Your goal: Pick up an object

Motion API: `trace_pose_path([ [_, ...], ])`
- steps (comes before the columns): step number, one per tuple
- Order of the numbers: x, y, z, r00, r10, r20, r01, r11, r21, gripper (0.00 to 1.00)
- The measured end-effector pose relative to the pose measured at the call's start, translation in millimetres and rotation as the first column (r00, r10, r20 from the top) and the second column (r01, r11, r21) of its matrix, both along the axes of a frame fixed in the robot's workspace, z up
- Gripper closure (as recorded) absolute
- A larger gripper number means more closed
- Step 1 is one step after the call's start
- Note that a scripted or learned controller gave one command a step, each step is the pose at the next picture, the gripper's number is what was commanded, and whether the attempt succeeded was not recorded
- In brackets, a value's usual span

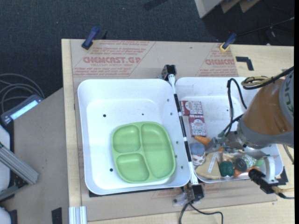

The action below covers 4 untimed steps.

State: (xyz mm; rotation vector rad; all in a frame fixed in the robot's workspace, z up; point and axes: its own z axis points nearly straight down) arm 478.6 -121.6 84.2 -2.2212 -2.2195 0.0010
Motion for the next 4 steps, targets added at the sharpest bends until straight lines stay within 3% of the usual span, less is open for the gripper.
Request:
trace_pose_path([
  [1,0.5,27.6,0.3,1.000,0.002,0.001,-0.002,1.000,0.001,0.00],
  [2,108.6,7.6,0.8,1.000,0.002,0.003,-0.002,1.000,-0.001,0.00],
  [3,70.9,11.4,0.1,1.000,0.001,0.000,-0.001,1.000,0.000,0.00],
  [4,124.7,-22.9,0.8,1.000,0.001,0.002,-0.001,1.000,-0.001,0.00],
])
